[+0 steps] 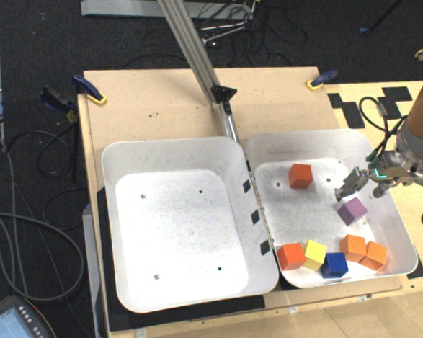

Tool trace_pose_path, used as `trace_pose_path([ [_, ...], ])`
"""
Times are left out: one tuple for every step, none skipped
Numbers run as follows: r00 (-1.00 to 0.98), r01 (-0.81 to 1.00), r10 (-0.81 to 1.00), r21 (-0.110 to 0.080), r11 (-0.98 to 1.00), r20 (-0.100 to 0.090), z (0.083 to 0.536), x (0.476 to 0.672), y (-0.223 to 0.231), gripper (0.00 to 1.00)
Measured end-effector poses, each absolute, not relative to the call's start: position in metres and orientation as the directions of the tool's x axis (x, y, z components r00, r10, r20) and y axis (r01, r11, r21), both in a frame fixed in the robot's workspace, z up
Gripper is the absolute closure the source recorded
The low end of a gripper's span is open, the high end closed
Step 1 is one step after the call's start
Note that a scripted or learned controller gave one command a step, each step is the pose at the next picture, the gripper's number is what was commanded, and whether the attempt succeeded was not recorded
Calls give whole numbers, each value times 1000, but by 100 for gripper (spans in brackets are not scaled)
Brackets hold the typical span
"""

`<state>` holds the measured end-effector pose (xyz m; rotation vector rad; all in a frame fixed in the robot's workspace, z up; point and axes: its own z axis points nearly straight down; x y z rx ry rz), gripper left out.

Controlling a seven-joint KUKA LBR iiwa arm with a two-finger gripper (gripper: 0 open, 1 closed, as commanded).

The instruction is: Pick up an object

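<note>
The purple block (353, 210) lies on the floor of the right bin (318, 144), not yet lifted, so the pick looks barely begun. Left of it sit an orange block (300, 175) and, along the near wall, five more. The claw (357, 183) hovers just above the purple block, seemingly parted a little and holding nothing, though it is small here.

Seven blocks (301, 176) in right bin (269, 169)

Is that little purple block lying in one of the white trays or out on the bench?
In. The purple block lies on the right bin's floor, just below the gripper.
</note>
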<state>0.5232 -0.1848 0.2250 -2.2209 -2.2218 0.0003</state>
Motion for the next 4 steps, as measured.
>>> trace_pose_path([
  [0,1000,1000,-5,0,1,178,518,-177,0],
  [1,1000,1000,-5,-1,1,134,516,-179,0],
  [-1,1000,1000,7,1,-3,123,519,-180,0],
  [0,1000,1000,4,0,-1,130,518,-179,100],
])
